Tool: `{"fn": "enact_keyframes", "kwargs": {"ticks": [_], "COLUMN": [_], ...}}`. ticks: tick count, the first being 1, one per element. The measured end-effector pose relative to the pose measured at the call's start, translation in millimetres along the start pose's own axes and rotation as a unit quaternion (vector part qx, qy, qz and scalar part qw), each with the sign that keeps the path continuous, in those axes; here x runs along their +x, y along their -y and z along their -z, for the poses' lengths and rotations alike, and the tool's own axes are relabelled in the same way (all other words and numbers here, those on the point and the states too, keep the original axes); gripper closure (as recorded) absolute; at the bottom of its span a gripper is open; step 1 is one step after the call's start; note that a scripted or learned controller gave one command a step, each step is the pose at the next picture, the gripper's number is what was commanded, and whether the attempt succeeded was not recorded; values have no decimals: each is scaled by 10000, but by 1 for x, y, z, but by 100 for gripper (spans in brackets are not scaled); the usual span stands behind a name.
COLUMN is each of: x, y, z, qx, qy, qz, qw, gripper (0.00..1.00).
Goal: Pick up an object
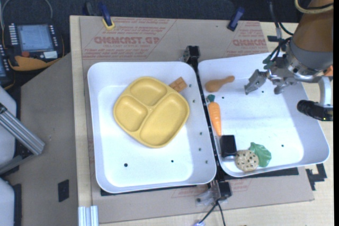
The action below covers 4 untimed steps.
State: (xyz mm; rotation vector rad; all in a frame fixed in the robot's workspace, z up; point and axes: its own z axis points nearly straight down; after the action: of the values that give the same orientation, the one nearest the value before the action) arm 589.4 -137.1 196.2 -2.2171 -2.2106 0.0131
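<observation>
**Approach over right bin, nothing gripped**

While the gripper (266,82) hovers at upper right of the right bin (312,153) with fingers spread and nothing between them, the drumstick (219,83) lies just to its left. Judgement: centre over the drumstick's narrow shaft, align across it, descend fully before closing. The carrot (214,118) sits lower, against the bin's left wall.

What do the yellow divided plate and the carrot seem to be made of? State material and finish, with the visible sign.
Yellow divided plate: likely moulded plastic, matte to satin; uniform colour, soft rounded compartment ridges, only faint sheen.
Carrot: probably a plastic toy; even saturated orange, smooth surface, small green tip. Too small to rule out rubber.
</observation>
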Motion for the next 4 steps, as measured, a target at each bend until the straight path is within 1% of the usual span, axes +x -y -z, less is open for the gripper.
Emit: {"fn": "enact_keyframes", "kwargs": {"ticks": [1, 2, 3, 4], "x": [0, -3, -4, -5], "y": [-3, -1, -4, -5], "z": [8, -56, -102, -90], "qx": [-70, -26, -86, -125], "qy": [11, -2, 18, 40], "qz": [15, 9, 10, 11], "qw": [10000, 10000, 10000, 9999], "gripper": [0, 0, 0, 100]}}
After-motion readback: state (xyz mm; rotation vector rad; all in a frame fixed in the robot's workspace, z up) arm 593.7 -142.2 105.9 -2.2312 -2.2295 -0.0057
